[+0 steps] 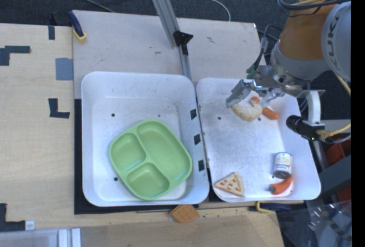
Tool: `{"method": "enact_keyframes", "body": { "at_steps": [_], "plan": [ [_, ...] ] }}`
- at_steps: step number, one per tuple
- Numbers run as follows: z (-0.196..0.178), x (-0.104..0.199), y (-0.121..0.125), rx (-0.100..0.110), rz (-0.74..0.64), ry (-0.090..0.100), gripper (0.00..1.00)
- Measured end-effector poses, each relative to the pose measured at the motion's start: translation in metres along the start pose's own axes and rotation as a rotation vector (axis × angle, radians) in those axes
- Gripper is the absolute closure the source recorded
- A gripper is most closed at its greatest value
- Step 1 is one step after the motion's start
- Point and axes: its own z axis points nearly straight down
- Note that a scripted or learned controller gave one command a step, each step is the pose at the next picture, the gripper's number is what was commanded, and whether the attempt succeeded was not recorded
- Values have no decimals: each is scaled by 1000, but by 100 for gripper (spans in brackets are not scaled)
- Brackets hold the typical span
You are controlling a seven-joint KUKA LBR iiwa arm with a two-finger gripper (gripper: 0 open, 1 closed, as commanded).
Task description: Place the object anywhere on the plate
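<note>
We see the fingers down at the far edge of the right bin, right over a pale bread-like lump. Can't tell how far they're open or whether they've got it. The lump is roundish, no clear long axis. A small carrot lies just beside it. The green plate sits in the left bin, near its front edge. A pizza slice, can and chili pepper sit along the right bin's front edge.
</note>
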Motion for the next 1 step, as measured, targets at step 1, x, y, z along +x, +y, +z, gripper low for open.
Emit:
{"method": "enact_keyframes", "body": {
  "at_steps": [1],
  "plan": [
    [-2,50,12,0,0,0,100]
  ]
}}
